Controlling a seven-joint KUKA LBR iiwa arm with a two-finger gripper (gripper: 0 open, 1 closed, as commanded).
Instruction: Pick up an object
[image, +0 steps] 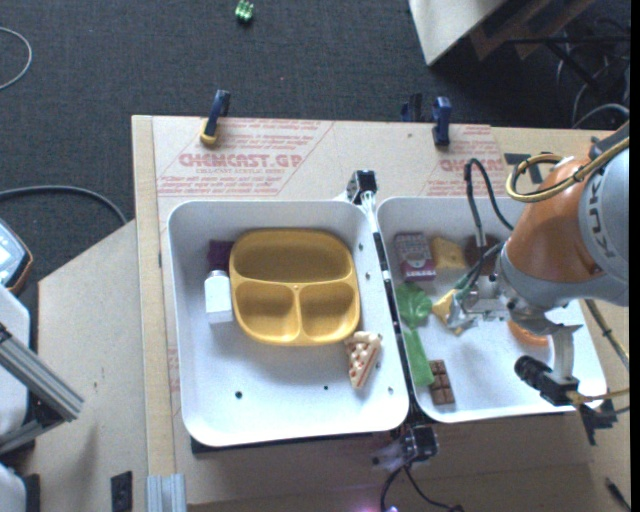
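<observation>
The grey arm with the orange band (555, 235) is being held over the right white shallow bin (590, 375), its two-finger gripper (462, 308) lowered toward the bin's left part. Whether anything is being gripped cannot be told.

Just beside the gripper, a green leafy plastic piece (413, 303) is lying near the dividing wall, with a long green strip (416, 352) below it and a small brown chocolate-like block (441, 384) near the front. A dark red packet (413, 254) and a yellow wedge (448, 253) are resting at the back.

In the left white shallow bin (190, 390), a yellow three-compartment plastic tray (295, 284) is lying flat, flanked by a small white bottle (218, 296) and a tan waffle-patterned slice (363, 358).
</observation>
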